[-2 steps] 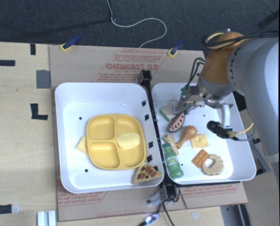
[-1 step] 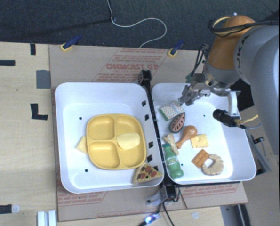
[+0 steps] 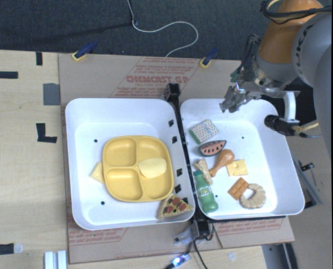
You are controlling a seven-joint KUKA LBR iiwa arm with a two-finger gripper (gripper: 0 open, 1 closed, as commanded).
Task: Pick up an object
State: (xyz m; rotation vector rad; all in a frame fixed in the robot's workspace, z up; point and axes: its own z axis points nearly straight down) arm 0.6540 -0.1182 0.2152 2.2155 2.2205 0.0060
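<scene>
Hand (image 3: 233, 101) over the far left corner of the right bin (image 3: 264, 142), above bare white floor. Cannot tell whether wide or narrow. Nothing seen in it. Height above the floor hard to judge from this slant.

Judged step: choosing a target and coming down on it. Nearest candidate: checkered block (image 3: 203, 131), just toward the front and left of the hand, near the divider between the bins. Probably a fair pick: blocky, flat on top, apart from its neighbours. To do it well:
- Centre over the block before descending.
- Stay off the bin wall on that side; little room there.
- Close across the shorter sides.
- Lift straight up and check for something actually in the grip.

Riskier choices, likely: cheese (image 3: 237, 167) and cracker (image 3: 237, 188), both flat and low, easy to skid over. Drumstick (image 3: 221, 160) round, apt to roll.

Right bin, from the block toward the front: melon slice (image 3: 212, 148), then drumstick with cheese just beside it, then cracker touching donut (image 3: 252, 195) near the front edge. Green bottle (image 3: 205, 191) lying along the left wall.

Left bin (image 3: 88, 128): yellow plate (image 3: 121, 153) with compartments, a pale piece (image 3: 153, 167) in the right one. Yellow wedge (image 3: 96, 172) poking out at the plate's left edge. Pizza slice (image 3: 174, 206) in the front right corner.

Both bins on cardboard on the counter (image 3: 20, 150).
</scene>
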